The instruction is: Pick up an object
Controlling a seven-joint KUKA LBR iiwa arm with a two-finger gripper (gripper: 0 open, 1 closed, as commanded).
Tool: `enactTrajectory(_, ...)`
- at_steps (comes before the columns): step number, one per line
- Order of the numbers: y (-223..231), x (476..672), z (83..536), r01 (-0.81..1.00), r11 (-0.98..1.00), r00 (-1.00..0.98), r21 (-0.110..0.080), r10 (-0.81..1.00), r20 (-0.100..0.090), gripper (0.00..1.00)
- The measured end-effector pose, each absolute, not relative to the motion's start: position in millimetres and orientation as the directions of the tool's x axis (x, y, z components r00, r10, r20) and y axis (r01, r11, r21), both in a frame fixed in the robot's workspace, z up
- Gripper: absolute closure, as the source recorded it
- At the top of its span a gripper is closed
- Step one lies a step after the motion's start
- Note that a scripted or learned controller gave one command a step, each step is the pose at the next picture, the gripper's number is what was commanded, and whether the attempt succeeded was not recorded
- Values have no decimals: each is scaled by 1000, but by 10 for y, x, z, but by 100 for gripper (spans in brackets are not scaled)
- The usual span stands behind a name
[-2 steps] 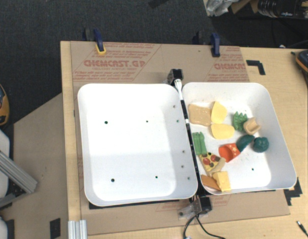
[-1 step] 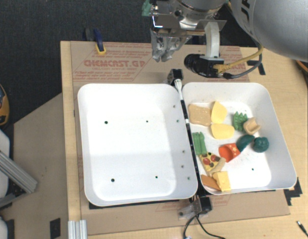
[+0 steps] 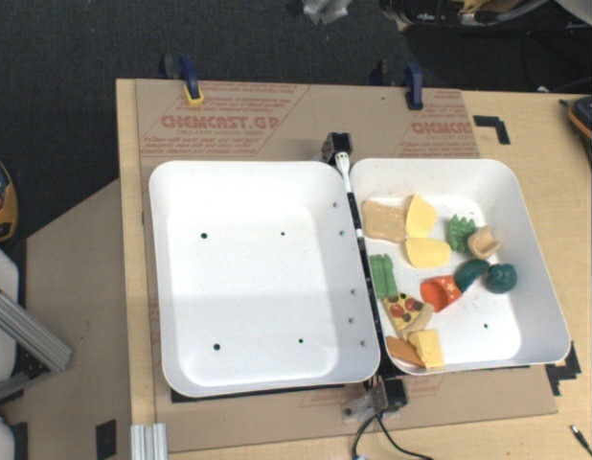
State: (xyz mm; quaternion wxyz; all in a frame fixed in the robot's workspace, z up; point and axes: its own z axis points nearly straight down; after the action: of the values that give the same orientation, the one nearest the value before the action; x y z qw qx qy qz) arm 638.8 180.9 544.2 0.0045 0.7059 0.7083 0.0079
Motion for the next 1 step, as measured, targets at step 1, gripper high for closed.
enactTrajectory(1,1945,6665,4337,1000,2,-2,-5,1000,-1,100)
